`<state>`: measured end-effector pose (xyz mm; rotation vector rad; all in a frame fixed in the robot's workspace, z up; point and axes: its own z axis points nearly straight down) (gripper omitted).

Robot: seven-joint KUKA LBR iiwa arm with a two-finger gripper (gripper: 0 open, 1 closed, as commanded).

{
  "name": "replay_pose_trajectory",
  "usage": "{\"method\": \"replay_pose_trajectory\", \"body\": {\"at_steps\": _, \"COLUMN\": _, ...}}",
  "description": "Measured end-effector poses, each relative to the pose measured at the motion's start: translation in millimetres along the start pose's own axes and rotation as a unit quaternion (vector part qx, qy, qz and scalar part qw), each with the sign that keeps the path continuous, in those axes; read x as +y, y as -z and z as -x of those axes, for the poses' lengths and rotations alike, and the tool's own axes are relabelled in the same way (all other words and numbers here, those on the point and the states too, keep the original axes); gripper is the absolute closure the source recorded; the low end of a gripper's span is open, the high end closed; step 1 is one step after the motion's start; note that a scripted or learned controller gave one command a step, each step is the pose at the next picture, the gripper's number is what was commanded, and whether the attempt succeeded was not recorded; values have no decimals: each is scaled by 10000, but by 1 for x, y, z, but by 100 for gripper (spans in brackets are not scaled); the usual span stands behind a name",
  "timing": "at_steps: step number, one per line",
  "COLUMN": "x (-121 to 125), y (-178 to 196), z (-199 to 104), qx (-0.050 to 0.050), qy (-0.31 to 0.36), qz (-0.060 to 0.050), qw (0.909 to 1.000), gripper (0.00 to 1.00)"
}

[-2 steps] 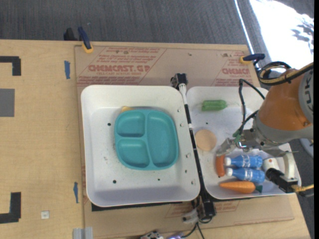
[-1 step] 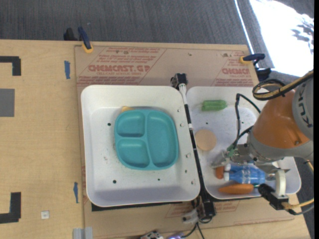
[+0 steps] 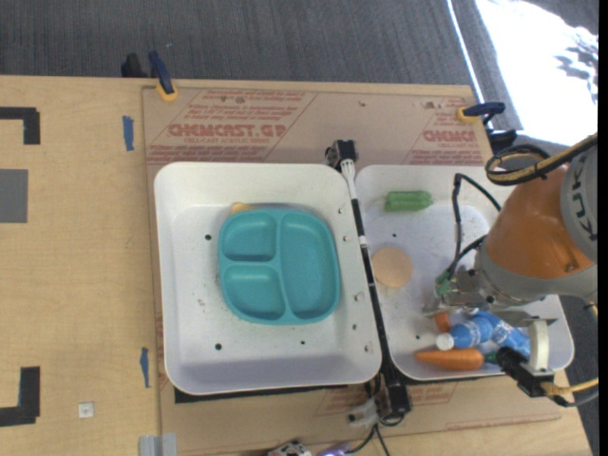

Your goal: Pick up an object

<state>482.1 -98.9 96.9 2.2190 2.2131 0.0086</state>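
**Plastic on board**

Both white bins look like smooth, slightly glossy plastic. The teal divided plate is matt plastic. The surface is pale, dull wood-like board; printed cardboard lies under the bins. The carrot looks like smooth plastic. The arm's orange band has a soft sheen.

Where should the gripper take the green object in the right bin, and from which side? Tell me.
Take the green object across its short width at mid-length, coming straight down from above. It lies flat with its long axis running left to right in the camera view, so the fingers would probably close best over its near and far long sides. It sits apart from the tan disc and the bin wall, leaving room around it.
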Motion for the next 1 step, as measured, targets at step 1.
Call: {"method": "replay_pose_trajectory", "body": {"at_steps": 1, "x": -1, "y": 112, "z": -40, "qx": 6, "qy": -828, "qz": -46, "qw": 9966, "gripper": 100}}
